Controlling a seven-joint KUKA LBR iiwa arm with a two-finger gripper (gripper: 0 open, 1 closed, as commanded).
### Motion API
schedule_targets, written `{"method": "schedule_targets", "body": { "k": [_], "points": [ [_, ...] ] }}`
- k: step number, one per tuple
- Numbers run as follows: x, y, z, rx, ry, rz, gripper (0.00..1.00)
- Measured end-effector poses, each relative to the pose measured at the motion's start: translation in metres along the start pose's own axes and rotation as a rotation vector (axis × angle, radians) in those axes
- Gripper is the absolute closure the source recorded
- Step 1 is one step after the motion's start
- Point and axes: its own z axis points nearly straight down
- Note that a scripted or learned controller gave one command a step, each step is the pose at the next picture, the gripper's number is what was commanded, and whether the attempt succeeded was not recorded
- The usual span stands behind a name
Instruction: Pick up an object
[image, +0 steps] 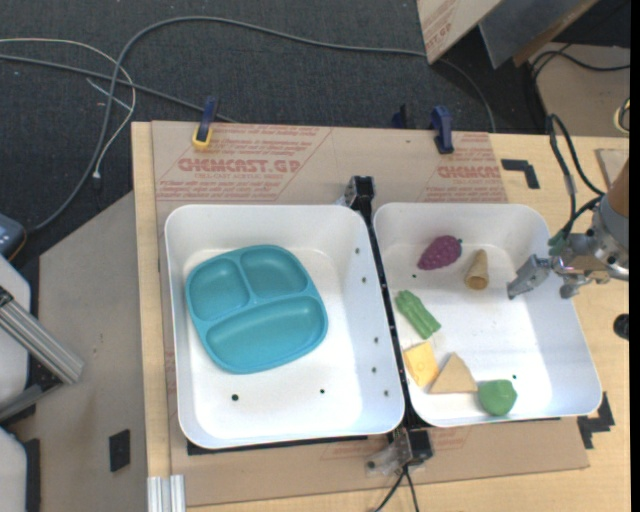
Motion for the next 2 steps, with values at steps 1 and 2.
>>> {"method": "schedule_targets", "body": {
  "k": [1,2],
  "points": [
    [0.001,0.003,-0.008,-0.014,-0.004,-0.004,0.00],
    [0.003,0.006,0.033,-0.013,-0.003,-0.004,0.00]
  ]
}}
